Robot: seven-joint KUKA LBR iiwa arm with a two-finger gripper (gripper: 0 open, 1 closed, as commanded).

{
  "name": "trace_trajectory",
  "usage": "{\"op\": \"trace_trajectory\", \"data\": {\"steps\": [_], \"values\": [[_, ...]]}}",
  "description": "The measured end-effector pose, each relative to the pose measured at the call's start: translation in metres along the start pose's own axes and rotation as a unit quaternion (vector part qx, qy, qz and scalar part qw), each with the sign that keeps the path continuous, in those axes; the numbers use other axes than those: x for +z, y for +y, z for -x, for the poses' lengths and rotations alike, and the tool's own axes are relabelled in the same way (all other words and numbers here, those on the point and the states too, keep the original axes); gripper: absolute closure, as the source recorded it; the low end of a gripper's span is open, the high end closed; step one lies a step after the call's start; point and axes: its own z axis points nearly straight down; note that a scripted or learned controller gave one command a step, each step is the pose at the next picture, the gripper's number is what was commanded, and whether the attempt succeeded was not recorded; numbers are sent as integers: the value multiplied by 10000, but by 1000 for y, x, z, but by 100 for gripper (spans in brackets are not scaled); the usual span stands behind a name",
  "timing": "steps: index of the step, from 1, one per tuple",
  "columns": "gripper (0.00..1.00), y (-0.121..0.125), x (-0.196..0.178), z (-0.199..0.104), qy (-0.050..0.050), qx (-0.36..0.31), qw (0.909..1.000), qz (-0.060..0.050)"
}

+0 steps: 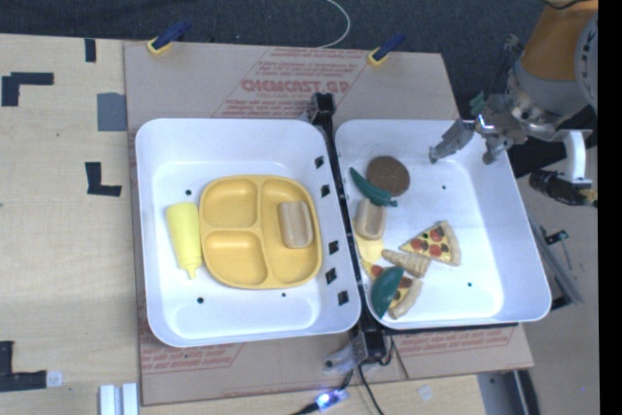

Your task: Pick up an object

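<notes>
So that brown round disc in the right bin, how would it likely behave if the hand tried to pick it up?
The brown disc looks flat and low, so the fingers would probably find little edge to pinch. It appears rigid, likely a light toy, so it may slide on the smooth white bin rather than lift. The green piece touching its edge could get nudged too.

Glossy white plastic bins (165,306), smooth matt yellow plastic tray (255,209), brown cardboard sheet (282,87), pale wood-look desk (49,238)

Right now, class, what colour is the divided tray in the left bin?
Yellow: the divided tray shows clearly in the camera view.
</notes>
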Motion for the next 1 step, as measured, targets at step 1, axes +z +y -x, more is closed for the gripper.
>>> {"op": "trace_trajectory", "data": {"steps": [1], "values": [[0,3,-9,0,-15,-16,10000,69]]}}
